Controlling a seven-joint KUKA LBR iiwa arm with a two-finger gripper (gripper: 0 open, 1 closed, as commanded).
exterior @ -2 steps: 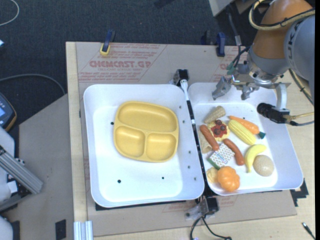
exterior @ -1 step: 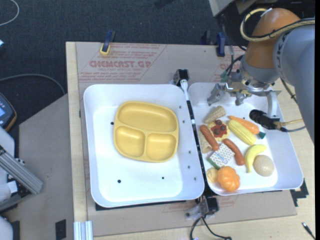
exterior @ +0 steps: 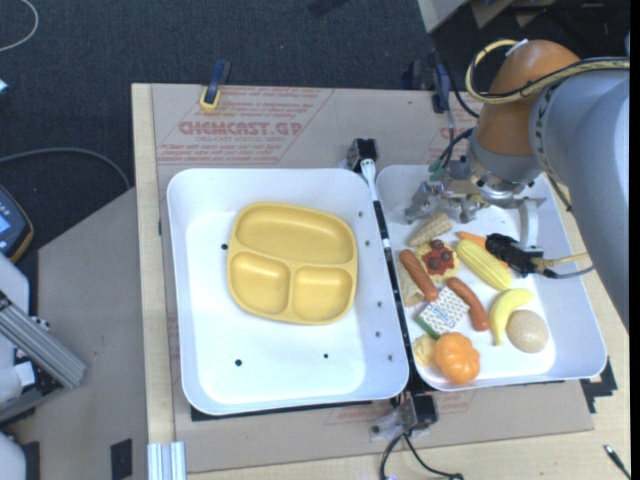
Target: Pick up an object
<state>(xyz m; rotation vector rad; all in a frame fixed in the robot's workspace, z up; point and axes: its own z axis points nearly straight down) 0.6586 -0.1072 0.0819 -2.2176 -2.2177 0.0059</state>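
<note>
Yellow plastic, a three-compartment tray [exterior: 293, 262], is seen in the left bin [exterior: 200, 368], well left of the pincer [exterior: 440, 204]. Toy food is heaped just below the pincer in the right bin [exterior: 570, 348]: sausages [exterior: 417, 273], corn [exterior: 483, 263], banana [exterior: 508, 308], orange [exterior: 457, 356]. Whether the pincer is apart cannot be told.

The grey arm [exterior: 590, 118] was extended in from the right, its orange band [exterior: 520, 78] seen above the wrist, with the hand [exterior: 440, 206] lowered at the far right.
</note>
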